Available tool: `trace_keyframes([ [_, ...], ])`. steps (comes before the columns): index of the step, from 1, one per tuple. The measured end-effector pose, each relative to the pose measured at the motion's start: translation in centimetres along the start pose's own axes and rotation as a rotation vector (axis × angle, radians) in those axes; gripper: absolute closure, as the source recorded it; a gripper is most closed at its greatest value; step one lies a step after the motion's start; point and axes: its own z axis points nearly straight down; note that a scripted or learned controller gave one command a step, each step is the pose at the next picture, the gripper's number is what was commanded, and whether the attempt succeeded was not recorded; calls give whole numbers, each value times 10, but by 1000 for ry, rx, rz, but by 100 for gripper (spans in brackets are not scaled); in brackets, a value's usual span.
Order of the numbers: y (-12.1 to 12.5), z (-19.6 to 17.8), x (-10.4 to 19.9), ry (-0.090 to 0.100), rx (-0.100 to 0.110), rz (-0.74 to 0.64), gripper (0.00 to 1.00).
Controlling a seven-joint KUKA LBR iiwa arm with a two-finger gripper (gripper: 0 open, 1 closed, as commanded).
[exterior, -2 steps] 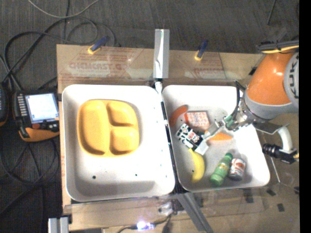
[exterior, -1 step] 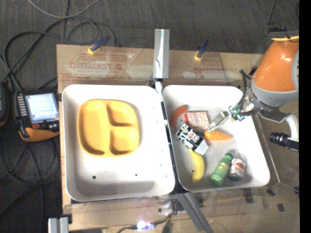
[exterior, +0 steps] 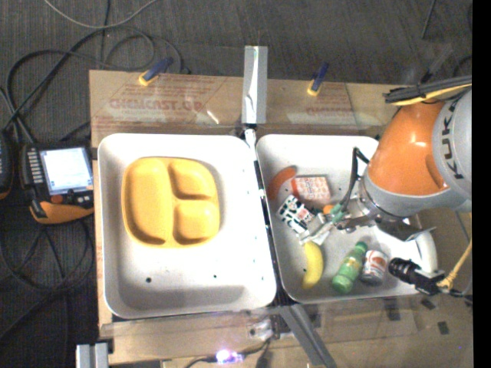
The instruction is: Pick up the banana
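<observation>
My hand point(exterior: 321, 230) hovers just at twelve o'clock of the banana point(exterior: 311, 264) lying low in the right bin point(exterior: 270, 205), whether clenched I cannot tell; soft, light, curved and bruisable, it wants a gentle pinch across its middle.

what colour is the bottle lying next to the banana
Green, with a lighter label band. The bottle shows best in the camera view, just right of the yellow banana.

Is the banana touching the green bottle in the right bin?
Apart. The camera view shows a clear strip of white bin floor between the banana and the green bottle, which lie side by side near the front wall of the right bin.
</observation>
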Motion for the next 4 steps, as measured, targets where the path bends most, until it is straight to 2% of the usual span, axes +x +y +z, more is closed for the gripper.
trace_keyframes([
  [1, -8, 38, -16, 0, 0, -151, 0],
  [2, -5, 93, -21, -1, -12, 95, 0],
  [3, -4, 83, -22, -4, -16, 95, 100],
  [4, 99, -50, 8, -5, -1, 148, 100],
])
